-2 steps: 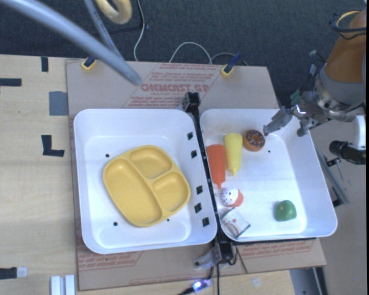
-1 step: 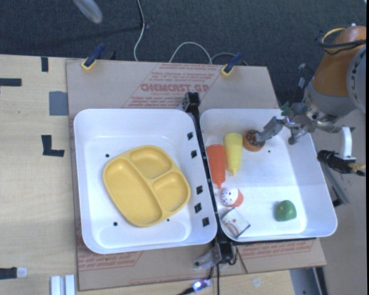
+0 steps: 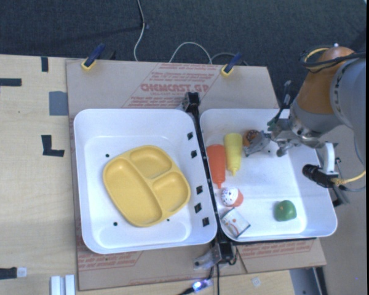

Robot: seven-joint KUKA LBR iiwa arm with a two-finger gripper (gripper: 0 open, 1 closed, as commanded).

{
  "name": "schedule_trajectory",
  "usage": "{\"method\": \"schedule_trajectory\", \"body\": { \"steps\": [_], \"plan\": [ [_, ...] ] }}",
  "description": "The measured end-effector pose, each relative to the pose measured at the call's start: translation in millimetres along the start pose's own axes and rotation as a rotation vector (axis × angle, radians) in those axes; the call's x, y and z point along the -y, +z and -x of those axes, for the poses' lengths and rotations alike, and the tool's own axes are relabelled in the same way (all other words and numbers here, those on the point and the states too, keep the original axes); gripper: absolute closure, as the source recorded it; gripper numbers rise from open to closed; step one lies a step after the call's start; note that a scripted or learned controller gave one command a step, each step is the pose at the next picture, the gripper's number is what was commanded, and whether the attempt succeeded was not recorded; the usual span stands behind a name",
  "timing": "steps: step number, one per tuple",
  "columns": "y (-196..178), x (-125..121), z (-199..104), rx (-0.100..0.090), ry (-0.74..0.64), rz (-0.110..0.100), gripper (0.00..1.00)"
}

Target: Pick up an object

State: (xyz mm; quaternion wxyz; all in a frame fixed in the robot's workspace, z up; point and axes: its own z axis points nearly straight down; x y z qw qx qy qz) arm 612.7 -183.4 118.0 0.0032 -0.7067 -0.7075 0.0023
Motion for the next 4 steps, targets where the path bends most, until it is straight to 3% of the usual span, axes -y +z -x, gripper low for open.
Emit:
{"method": "schedule_trajectory", "body": {
  "steps": [1, 4],
  "plan": [
    [-13, -1, 0, 0.001, -0.001, 0.004, 1.00],
    [-164, -4, 7, 0.003, -0.001, 0.011, 1.00]
  ]
}}
